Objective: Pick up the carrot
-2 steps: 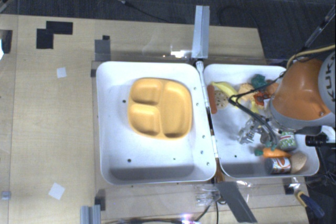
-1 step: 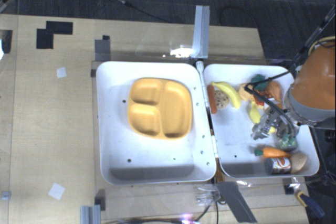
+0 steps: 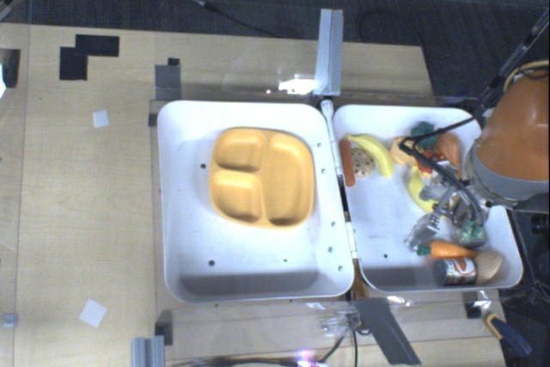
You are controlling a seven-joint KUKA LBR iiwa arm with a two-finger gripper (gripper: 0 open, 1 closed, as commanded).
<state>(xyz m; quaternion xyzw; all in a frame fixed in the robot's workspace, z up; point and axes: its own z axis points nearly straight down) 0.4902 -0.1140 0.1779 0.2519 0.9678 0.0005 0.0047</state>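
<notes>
From the overhead camera I see the gripper [image 3: 436, 223] low in the right bin [image 3: 378, 253], just above the carrot [image 3: 451, 250], which lies near the front right corner. Its fingers look slightly parted, apparently gripping nothing.

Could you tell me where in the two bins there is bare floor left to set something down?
Left bin: a bare strip runs around the yellow tray, widest along the near wall. Right bin: bare floor lies near-left, between the banana and the near wall. Its right half is crowded: tool, carrot, can.
</notes>
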